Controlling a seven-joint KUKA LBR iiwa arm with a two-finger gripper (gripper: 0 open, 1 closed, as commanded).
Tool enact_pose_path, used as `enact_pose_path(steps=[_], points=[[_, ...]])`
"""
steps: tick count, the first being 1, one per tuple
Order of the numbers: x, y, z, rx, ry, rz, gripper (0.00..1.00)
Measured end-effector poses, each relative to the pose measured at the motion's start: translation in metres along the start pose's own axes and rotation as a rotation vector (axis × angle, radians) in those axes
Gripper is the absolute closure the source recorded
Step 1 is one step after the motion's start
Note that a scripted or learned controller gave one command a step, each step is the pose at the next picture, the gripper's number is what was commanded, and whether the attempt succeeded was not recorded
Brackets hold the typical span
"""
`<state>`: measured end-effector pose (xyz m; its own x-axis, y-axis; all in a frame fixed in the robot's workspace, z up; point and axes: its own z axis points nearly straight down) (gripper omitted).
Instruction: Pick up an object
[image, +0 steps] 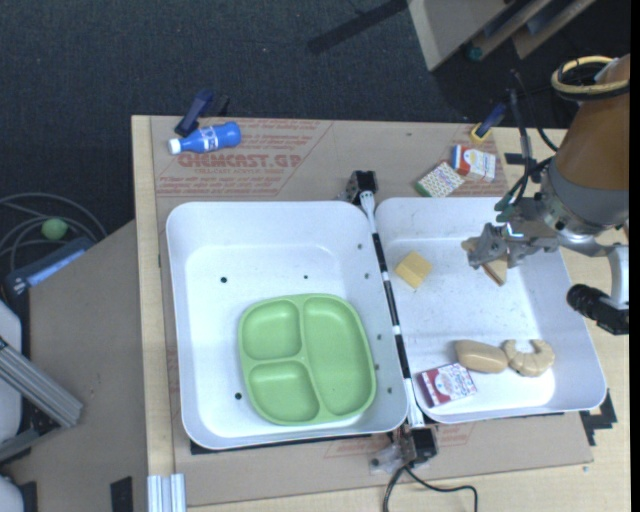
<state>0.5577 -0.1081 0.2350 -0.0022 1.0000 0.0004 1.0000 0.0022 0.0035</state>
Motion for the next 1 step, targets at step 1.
enact_pose_path(steps=[1], points=[[0.0781, -0.0324, -0.0085, 0.006, 0.002, 0.001, 1.00]])
